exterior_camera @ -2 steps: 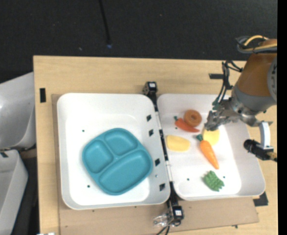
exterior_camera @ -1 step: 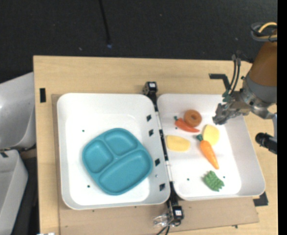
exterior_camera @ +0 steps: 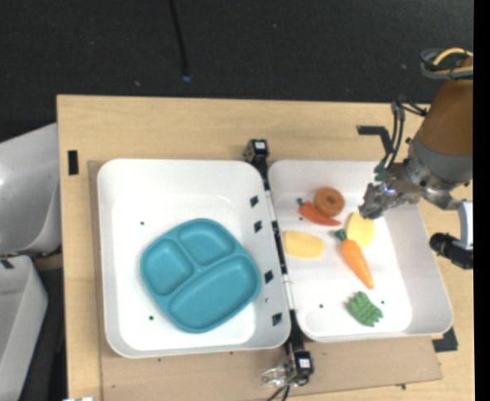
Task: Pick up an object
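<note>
Camera view, looking down at a slant: a pale wooden worktop (exterior_camera: 186,128) carries two shallow white bins side by side. The left bin (exterior_camera: 119,182) holds a blue divided plate (exterior_camera: 199,274) with three compartments, lying flat toward the bin's near half.

The right bin (exterior_camera: 411,303) holds the loose objects. A brown ring-shaped piece, resembling a doughnut (exterior_camera: 330,200), lies toward the far side, with a red-orange chilli-like piece (exterior_camera: 318,215) touching its near edge. A pale yellow lump (exterior_camera: 304,244) lies close to the divider between the bins. A brighter yellow piece (exterior_camera: 361,230) sits right of centre, and an orange carrot (exterior_camera: 357,262) with a green top lies just beside it, slanting toward the near right. A small green ridged item (exterior_camera: 365,308) rests apart from the others, near the front of the bin.

The grey arm, with its orange band (exterior_camera: 452,124), reaches in from the right. The end effector (exterior_camera: 376,202) is low over the right bin, its tip at the far upper edge of the brighter yellow piece. Contact cannot be confirmed. Whether its fingers are wide or narrow cannot be told from this angle, and no object is seen between them. All objects lie on the bin floor.
</note>
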Action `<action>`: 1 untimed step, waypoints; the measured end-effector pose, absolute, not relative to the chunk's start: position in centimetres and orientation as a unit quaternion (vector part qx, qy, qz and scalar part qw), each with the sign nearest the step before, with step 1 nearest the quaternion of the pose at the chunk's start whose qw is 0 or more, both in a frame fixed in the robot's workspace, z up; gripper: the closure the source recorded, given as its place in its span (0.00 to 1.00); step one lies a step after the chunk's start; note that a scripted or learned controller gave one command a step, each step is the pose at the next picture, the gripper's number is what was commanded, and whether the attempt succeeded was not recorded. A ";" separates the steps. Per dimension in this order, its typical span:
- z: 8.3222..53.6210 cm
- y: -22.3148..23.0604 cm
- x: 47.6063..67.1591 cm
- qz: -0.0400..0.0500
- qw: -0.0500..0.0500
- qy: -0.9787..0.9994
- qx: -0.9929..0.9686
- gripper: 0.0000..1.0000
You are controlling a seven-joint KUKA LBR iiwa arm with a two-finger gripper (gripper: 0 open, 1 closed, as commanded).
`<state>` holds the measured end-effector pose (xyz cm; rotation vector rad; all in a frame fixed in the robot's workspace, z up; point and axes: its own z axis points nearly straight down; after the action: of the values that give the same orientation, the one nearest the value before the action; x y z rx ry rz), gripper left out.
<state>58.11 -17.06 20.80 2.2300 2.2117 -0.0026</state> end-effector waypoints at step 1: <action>22.3 -11.6 58.6 0.001 0.001 0.710 0.705 1.00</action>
<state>58.59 -11.58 22.35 2.2120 2.2278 0.0045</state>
